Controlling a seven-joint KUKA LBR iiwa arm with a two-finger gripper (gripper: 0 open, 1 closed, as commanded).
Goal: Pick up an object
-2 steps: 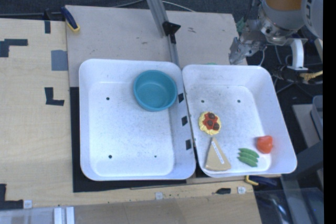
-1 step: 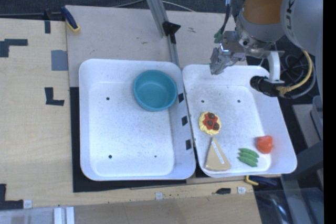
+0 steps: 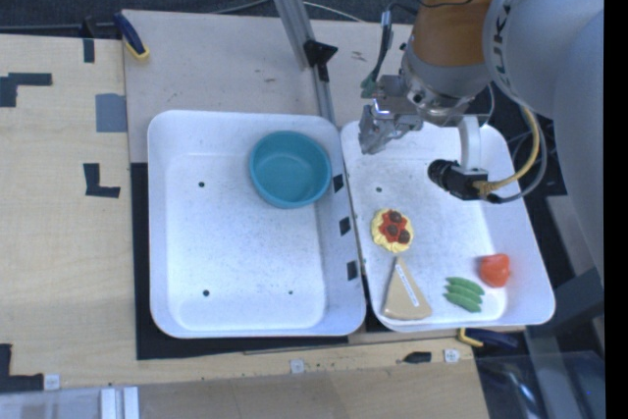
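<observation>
Two bins: we log a blue bowl (image 3: pixel 289 169) in the left bin (image 3: pixel 177 240); toy food (image 3: pixel 392 231) crowds the right bin's (image 3: pixel 525 304) near edge. Gripper (image 3: pixel 376 134), state untellable, hovers over its far-left corner.

Plastic bins on a wooden bench

The blue bowl (image 3: pixel 289 169) looks smooth plastic; the white bin (image 3: pixel 186 240) beneath it, speckled matt.

grey arm (image 3: pixel 549 25) cut off at right edge, right bin's (image 3: pixel 510 309) far rim hidden behind wrist, red object (image 3: pixel 495 269) perhaps a tomato
</observation>
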